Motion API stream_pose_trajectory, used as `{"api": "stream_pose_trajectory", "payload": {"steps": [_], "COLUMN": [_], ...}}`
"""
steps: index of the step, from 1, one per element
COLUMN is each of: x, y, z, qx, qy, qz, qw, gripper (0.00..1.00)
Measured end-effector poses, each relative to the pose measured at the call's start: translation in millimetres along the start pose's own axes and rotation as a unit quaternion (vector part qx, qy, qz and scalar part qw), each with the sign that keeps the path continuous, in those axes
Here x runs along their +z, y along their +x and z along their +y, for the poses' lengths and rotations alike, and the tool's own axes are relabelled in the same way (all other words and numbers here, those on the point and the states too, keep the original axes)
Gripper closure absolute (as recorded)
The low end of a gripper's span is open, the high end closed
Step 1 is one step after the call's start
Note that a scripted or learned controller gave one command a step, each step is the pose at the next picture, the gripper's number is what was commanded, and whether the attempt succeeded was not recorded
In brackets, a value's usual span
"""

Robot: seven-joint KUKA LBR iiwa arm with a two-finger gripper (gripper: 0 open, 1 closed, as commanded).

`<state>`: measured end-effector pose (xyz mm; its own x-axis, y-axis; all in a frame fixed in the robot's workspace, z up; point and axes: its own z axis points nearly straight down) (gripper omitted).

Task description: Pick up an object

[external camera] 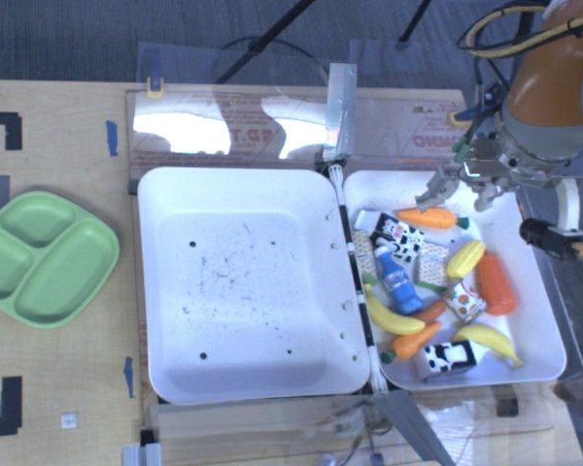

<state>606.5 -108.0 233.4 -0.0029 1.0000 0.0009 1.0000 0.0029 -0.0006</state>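
My two-finger gripper (461,189) hangs w/ fingers spread, nothing between, just above the orange plastic carrot (428,217) in the right-hand shallow white bin (542,304).

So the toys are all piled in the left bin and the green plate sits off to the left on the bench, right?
Not quite. The camera view shows the toys piled in the right bin, not the left one. The green plate does sit off to the left on the bench.

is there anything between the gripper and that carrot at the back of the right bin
Nothing visible. The gripper hangs open just above the right bin's far end, and the carrot lies directly below and slightly left of it, uncovered on top of the pile.
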Motion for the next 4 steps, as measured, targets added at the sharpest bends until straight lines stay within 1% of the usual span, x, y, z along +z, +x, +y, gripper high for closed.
{"api": "stream_pose_trajectory", "payload": {"steps": [1,2,3,4], "x": [89,118,117,126], "y": [-55,-5,-81,-82], "z": [9,21,56,57], "qx": [-0.075,-0.116,-0.153,-0.175], "qy": [0.0,-0.016,-0.012,-0.016], "qz": [0.0,-0.004,-0.006,-0.002], "qw": [0.9972,0.9931,0.9881,0.9844], "gripper": [0.0,0.0,0.0,0.0]}}
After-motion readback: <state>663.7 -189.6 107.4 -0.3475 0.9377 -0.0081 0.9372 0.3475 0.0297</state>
